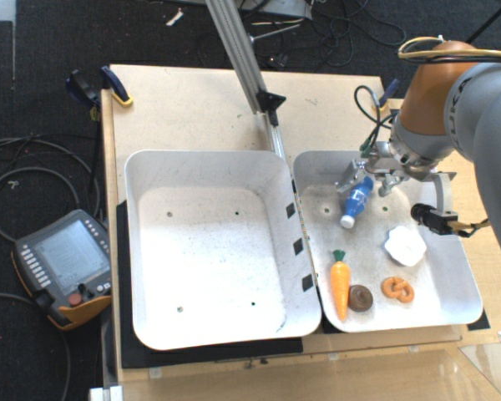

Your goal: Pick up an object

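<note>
In the right bin a blue bottle with a white cap lies tilted near the back. My gripper hangs right over the bottle's upper end, its two metal fingers spread to either side of it. Nothing shows the bottle lifted; it rests on the bin floor. Nearer the front lie an orange carrot, a brown round piece, a pretzel-like orange piece and a white lump.
The left bin sits beside the right one, their rims meeting at the middle. A metal pole slants over the bench from the back. A teach pendant lies on the floor at left. A black cable plug hangs by the arm.
</note>
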Robot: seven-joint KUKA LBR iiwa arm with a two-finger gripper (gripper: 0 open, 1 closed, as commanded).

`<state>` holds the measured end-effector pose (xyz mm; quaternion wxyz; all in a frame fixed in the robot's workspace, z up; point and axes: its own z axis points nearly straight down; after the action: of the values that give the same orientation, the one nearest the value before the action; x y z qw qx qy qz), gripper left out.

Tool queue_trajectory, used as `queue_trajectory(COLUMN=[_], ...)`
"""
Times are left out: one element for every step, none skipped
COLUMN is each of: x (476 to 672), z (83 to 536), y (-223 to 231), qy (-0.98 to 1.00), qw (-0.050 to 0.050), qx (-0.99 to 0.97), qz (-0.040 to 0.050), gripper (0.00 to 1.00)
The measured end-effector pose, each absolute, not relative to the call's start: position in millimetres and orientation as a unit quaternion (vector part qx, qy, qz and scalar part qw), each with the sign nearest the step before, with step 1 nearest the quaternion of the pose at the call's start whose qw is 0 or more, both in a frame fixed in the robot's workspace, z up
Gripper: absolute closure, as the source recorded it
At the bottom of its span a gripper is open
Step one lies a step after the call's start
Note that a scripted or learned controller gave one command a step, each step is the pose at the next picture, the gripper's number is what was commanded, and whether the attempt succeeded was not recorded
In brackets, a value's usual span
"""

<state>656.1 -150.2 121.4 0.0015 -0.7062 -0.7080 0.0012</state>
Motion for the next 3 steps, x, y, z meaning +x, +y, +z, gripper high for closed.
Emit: queue_trajectory(x=[657.8,651.2,652.6], z=[135,182,233], y=[-151,-152,-152], qy=[-0.708,-0.707,-0.708], qw=[-0.001,-0.002,-0.003], qx=[-0.706,-0.708,-0.706], qz=[-0.0004,-0.0014,-0.0018], gripper=[1.0,1.0,1.0])
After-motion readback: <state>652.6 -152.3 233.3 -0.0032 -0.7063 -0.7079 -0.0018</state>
